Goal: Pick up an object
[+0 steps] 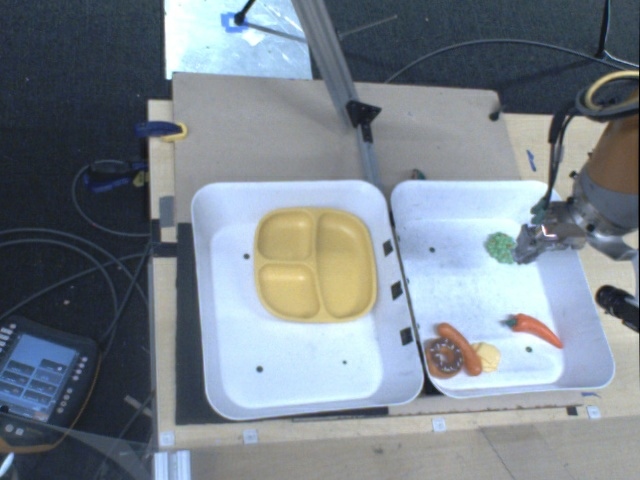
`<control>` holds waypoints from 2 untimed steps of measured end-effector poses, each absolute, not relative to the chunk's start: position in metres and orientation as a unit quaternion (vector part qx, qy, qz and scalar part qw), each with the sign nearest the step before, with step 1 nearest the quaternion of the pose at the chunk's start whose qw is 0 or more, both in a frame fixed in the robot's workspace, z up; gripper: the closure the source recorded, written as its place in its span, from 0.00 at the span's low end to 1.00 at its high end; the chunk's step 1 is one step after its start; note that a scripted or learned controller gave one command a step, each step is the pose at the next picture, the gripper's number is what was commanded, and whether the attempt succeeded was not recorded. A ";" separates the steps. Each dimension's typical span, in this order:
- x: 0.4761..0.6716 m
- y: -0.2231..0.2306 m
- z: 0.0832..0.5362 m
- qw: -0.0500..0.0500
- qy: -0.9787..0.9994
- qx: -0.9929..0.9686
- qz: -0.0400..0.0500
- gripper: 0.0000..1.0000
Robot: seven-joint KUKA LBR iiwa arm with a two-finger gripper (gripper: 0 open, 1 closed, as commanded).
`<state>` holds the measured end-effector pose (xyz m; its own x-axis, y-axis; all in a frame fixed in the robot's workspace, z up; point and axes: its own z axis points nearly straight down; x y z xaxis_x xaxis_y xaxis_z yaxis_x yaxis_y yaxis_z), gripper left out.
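Broccoli (499, 246) is my target: a small green floret on the right bin's (440, 203) floor, toward its far right side. My gripper (528, 245) sits low, just beside it on the right, perhaps touching; whether it has any hold I cannot tell. I judge this the grasp step. Next calls for closing squarely on the floret, then lifting straight up.

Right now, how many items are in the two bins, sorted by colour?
Yellow: 2, the divided plate and a small yellow piece
Green: 1, the broccoli
Orange: 1, the carrot
Red: 1, the sausage
Brown: 1, the doughnut
Total: 6
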<state>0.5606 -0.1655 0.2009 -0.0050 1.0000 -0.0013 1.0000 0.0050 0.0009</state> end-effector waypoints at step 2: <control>0.548 -0.052 0.207 -0.001 0.711 0.703 0.001 1.00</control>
<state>0.5481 -0.0524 0.2068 -0.0113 0.9999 0.0028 0.9999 0.0113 0.0003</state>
